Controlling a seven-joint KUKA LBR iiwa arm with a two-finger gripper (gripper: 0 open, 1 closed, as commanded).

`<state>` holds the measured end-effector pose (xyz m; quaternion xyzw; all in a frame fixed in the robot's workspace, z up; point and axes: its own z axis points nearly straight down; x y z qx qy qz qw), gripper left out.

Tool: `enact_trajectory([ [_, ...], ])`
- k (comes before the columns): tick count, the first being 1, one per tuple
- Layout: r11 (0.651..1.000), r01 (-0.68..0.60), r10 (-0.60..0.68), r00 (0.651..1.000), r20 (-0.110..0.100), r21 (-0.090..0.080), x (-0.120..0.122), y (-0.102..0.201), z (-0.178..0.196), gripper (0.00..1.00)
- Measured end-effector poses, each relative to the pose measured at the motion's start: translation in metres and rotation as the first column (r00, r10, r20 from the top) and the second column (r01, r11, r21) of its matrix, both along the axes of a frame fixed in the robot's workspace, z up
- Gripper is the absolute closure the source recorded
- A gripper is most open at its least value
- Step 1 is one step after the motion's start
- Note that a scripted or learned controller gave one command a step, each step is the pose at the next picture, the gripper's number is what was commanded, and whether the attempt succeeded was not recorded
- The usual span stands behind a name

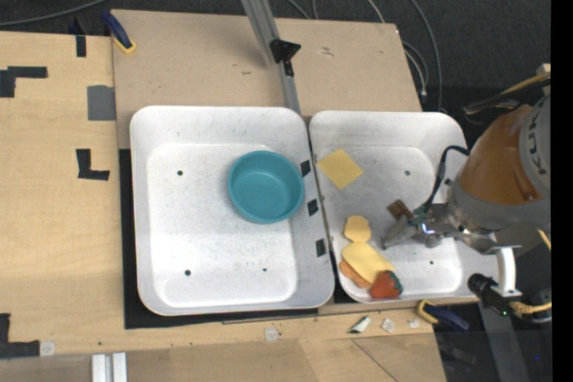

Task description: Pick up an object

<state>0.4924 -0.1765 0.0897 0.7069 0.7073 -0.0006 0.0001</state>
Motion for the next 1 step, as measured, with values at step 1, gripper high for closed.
enact_trajectory([
  [1, 1.000, -0.001, 0.001, 1.000, -0.001, 0.002, 0.0002, 0.0008, 0.0103, 1.00],
])
